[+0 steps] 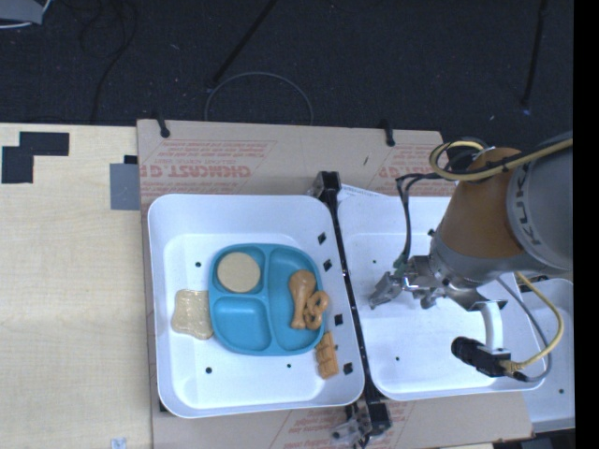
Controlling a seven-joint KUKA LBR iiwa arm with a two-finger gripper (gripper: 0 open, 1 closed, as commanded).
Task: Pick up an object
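Jaws are hard to read tbh: they're a small grey metal cluster at the end of the arm (487, 218), seen from above and partly tucked under the wrist, so there's no telling whether they're spread or pinched. They sit over the right bin (421, 382), near its left wall, pointing toward the left bin (178, 223).

All the pickable stuff is in that left bin. A blue plate (245, 330), smooth plastic with three compartments, lies in the middle. Its upper-left compartment holds a round tan disc (237, 271), flat and matte. The long right compartment holds a twisted pretzel-like piece (307, 299), knobbly and golden. A pale bread-like slab (192, 313) touches the plate's left rim. A small orange-brown chunk (327, 354) sits between the plate's lower right edge and the bin wall, pretty cramped.

White floor shows around the jaws in the right bin. Both bins rest on cardboard (234, 162) on the light wood counter (65, 297). The arm's upper part is cut off at the right.
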